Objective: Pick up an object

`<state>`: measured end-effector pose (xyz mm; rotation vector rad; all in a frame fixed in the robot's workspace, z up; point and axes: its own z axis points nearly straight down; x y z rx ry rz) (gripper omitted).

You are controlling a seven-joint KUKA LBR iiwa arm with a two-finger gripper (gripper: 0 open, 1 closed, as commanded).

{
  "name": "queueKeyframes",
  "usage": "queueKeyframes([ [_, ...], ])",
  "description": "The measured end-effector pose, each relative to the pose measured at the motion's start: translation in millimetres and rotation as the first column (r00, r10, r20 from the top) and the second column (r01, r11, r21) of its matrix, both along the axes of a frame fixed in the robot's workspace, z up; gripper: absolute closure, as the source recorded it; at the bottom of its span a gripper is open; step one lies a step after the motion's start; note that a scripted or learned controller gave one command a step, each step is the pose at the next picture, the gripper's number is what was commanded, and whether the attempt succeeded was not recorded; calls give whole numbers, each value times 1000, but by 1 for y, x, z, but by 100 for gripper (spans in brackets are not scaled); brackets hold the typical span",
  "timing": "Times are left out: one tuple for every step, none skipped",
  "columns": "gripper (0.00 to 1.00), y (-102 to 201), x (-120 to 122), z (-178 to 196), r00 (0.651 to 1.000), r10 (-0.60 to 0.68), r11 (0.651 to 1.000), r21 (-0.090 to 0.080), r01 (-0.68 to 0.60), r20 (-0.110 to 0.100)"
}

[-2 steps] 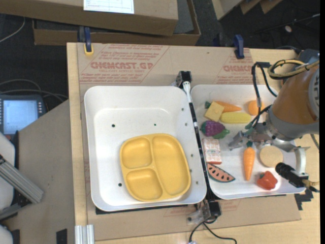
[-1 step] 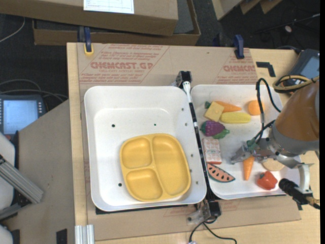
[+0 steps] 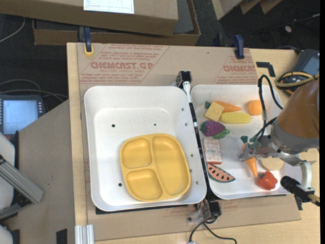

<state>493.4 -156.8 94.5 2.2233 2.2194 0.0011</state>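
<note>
A: White plastic forms both bins. What occupies the near edge of the right bin?

B: A red pepper lies at its 5 o'clock, with a watermelon slice at 7 o'clock. Just beyond, the gripper sits low over an orange carrot, which points toward the pepper. The view does not resolve how far the jaws stand apart, nor whether the carrot is gripped.

A: And the left bin?

B: It carries a yellow divided plate at its 5 o'clock.

A: Farther back on the right?

B: A pink packet, purple grapes, a corn cob, a cheese wedge and an orange at 12 o'clock.
</note>
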Motion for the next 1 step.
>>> queueKeyframes([
  [100, 74, 17, 96, 1000, 11, 1000, 0, -11, 9],
])
